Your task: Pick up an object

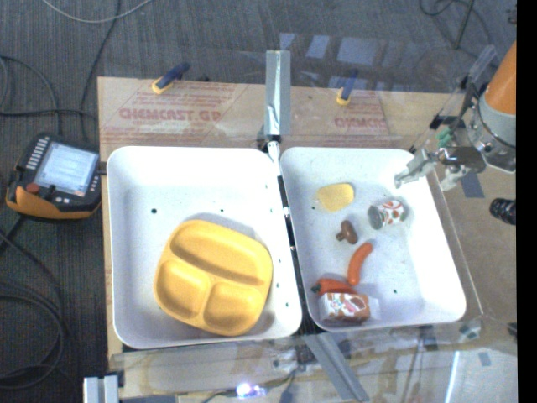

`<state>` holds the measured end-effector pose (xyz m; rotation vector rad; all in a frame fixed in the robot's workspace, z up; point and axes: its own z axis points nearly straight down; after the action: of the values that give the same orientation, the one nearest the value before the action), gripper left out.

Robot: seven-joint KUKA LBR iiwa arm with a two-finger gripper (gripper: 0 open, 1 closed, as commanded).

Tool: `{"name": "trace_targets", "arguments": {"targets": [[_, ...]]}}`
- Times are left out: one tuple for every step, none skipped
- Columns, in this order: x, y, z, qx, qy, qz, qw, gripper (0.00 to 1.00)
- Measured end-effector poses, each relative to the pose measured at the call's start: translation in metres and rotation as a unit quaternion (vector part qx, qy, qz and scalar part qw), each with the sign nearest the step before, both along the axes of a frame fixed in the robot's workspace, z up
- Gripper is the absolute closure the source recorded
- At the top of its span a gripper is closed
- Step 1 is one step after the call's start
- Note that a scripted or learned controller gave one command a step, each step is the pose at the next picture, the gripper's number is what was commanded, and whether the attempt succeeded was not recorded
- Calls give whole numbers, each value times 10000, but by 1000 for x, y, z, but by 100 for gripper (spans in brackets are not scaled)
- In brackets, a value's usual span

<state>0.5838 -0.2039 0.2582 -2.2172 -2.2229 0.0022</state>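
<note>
Closest to you, at the bottom of the view, the near edge of the desk (252, 91) shows a strip of clear plastic and metal fittings. Wood-coloured, the desk carries two shallow white bins side by side.

You see the left bin (134, 225) holding one thing, the largest on the desk: a yellow divided tray (214, 275) with three compartments, lying in the near right part of that bin.

Your right bin (436, 284) holds the smaller things. Along its near wall lies a red and white packet (342, 306), with a small orange-red piece touching its far left end. Just beyond it an orange sausage-shaped object (359, 261) lies at a slant. Farther back sits a small can (387, 214) on its side, red and white with a grey end. To its left is a small brown object (346, 232), and behind that a flat yellow piece (335, 196), pale and rounded.

You find the arm (503, 116) reaching in at the right, grey with its orange band at the frame's edge. The hand (409, 175) hangs over the far right corner of the right bin, above and just behind the small can, apart from it. Its fingers point left and toward the bin floor; you cannot tell how far apart they are, and nothing shows between them.

Left of the desk, on dark carpet, lies an orange-edged pendant (57, 175) with a lit screen.
</note>
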Motion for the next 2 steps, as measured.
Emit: {"name": "trace_targets", "arguments": {"targets": [[1, -18, -95, -7, 5, 268, 9996, 0], [-9, -11, -162, 34, -36, 665, 9978, 0]]}}
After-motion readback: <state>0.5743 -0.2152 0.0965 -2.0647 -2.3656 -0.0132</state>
